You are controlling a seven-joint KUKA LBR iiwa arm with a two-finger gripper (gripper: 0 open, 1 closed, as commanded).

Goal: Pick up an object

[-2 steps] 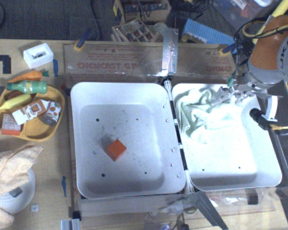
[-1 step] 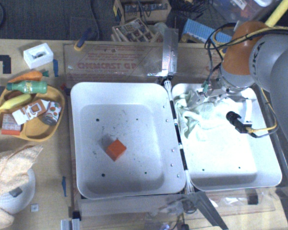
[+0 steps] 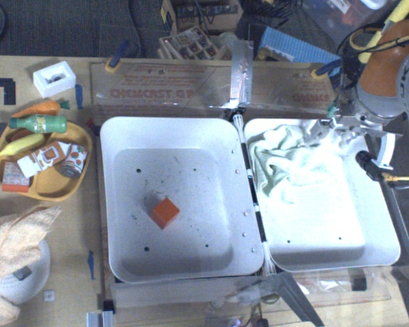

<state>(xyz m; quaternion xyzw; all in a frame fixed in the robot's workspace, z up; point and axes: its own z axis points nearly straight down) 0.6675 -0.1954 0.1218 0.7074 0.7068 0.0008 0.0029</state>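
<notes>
The small orange solid cube [image 3: 165, 212], lying alone in the left white bin [image 3: 123, 142] at lower centre, looks light, stiff and easy to take by two flat sides, while the pincer [image 3: 329, 129], upper right over the crumpled pale cloth [image 3: 286, 161], I cannot tell if open.

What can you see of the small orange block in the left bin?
The small orange block is a cube-like piece, matte, with a lighter top face and darker sides. It sits turned diagonally to the bin walls on the floor of the left white bin, slightly below centre, alone, with only the bin floor touching it.
</notes>
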